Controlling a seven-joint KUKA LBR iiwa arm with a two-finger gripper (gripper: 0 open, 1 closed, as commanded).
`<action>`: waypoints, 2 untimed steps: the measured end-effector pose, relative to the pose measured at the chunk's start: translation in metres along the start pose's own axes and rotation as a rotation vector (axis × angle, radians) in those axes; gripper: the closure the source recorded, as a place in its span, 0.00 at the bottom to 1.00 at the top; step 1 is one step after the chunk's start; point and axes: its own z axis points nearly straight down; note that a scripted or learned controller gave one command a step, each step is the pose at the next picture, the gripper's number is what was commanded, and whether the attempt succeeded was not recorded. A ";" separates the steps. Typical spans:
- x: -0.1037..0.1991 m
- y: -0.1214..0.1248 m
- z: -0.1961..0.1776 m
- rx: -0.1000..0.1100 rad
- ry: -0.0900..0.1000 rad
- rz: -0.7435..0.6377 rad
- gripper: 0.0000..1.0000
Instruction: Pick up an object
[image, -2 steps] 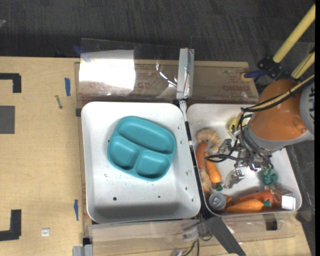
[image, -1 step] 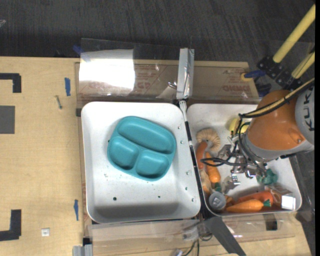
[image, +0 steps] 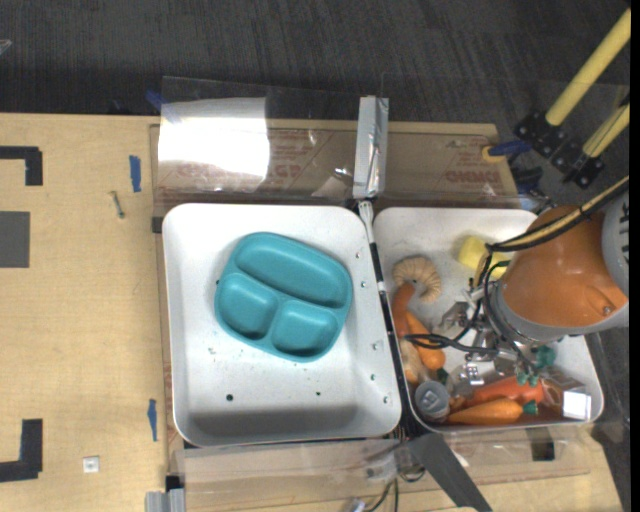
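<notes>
Camera view: jaws low in the right bin, seemingly just above the carrots; their spread can't be told.

i see the wooden bench spanning the frame's left and centre. two shallow white bins sit on it side by side: the left bin at centre, the right bin at centre right. black tape marks lie at the bench's left edge.
</notes>
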 end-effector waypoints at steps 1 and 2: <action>-0.083 -0.024 -0.054 0.001 0.043 0.144 0.00; -0.072 -0.076 0.009 -0.002 0.042 0.072 0.00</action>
